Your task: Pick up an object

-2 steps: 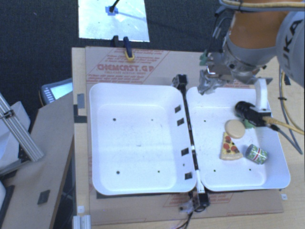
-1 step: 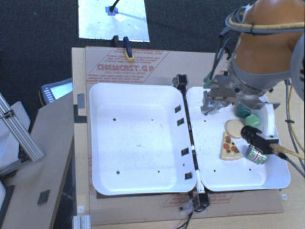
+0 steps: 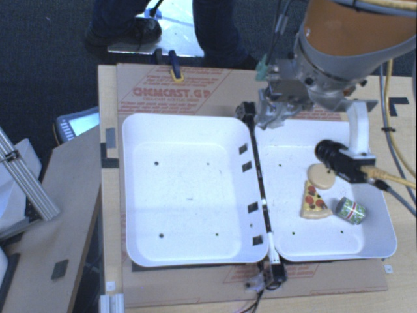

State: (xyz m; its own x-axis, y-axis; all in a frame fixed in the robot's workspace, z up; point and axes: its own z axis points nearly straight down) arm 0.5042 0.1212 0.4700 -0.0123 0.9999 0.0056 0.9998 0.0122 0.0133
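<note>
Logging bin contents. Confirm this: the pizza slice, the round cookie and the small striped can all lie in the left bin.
Wrong bin. The camera view shows the pizza slice, round cookie and small striped can all in the right bin.

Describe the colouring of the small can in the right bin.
Green and white with a red band, seen in the camera view: can.

Pizza slice [image 3: 315, 202] beside can [image 3: 350, 210]

You can read red lettering "CHEMCAST GP" [image 3: 171, 92] on the brown sheet [image 3: 195, 83] under the bins, upper middle of the frame.
</note>
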